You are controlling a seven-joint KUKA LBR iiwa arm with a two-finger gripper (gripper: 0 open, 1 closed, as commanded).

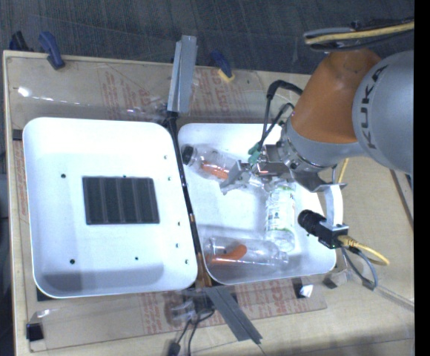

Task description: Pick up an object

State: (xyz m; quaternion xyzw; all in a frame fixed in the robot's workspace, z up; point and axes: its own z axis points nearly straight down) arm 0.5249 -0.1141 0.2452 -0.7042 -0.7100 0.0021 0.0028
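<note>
The gripper (pixel 248 175) hangs over the right bin (pixel 200 136), its metal fingers (pixel 233 181) pointing toward the left bin; whether they are spread or pressed together cannot be told, since the wrist and cabling hide most of them, and nothing can be made out between them.

Three clear plastic bottles lie in the right bin. Closest, just beside the fingers on the arm's side and running toward the near rim, is an upright-lying bottle (pixel 279 215) with a white label. Just beyond the fingertips, toward the far left corner of the bin, lies a second bottle (pixel 209 165) with an orange patch inside and a dark cap. Farther off, along the near wall of the bin, a third bottle (pixel 243 252) lies crosswise, also showing orange inside; its end touches or nearly touches the labelled one.

A black cylindrical fitting (pixel 317 225) with a yellow cable juts from the arm above the near right corner of the bin.

Well apart from the fingers, across the dividing rim, the left bin (pixel 52 147) holds one dark ribbed rectangular tray (pixel 121 199) lying flat near its middle; two blue clamps (pixel 50 49) grip the far edge of the bench (pixel 22 87).
</note>
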